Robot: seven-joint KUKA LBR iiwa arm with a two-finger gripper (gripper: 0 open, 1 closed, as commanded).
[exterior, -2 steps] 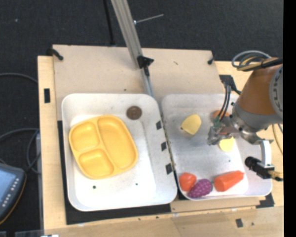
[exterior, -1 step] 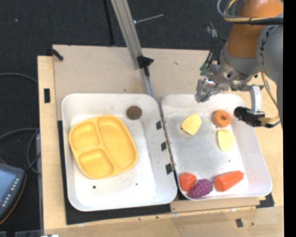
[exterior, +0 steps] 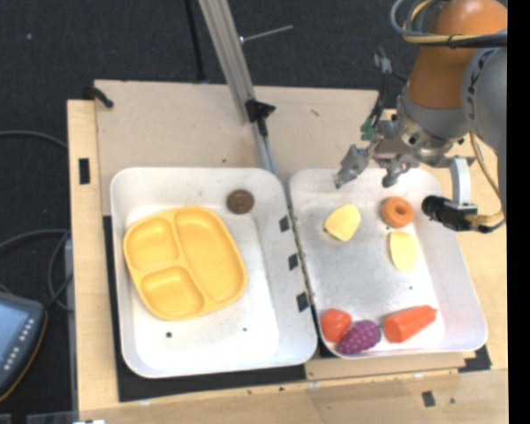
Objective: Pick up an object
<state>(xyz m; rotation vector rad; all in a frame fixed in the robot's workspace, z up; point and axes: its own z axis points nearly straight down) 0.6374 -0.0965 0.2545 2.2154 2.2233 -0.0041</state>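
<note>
Start at the near edge of your right bin: along it you have a red tomato-like piece, a purple bunch of grapes touching it, and an orange carrot-like piece just to the right. Farther back in that bin you see a pale yellow slice near the right wall, a yellow wedge toward the left, and an orange ring doughnut between and slightly beyond them.

In your left bin, a yellow divided tray with three compartments lies toward the left, and a small brown round piece sits by the far edge, apart from the tray.

At the far side of the right bin, your gripper hangs with its two fingers spread wide and nothing between them. One fingertip is above the bin's far left corner, the other just beyond the doughnut; neither touches any object. The grey arm with its orange band reaches in from the far right. A slanted metal post stands beyond the bins.
</note>
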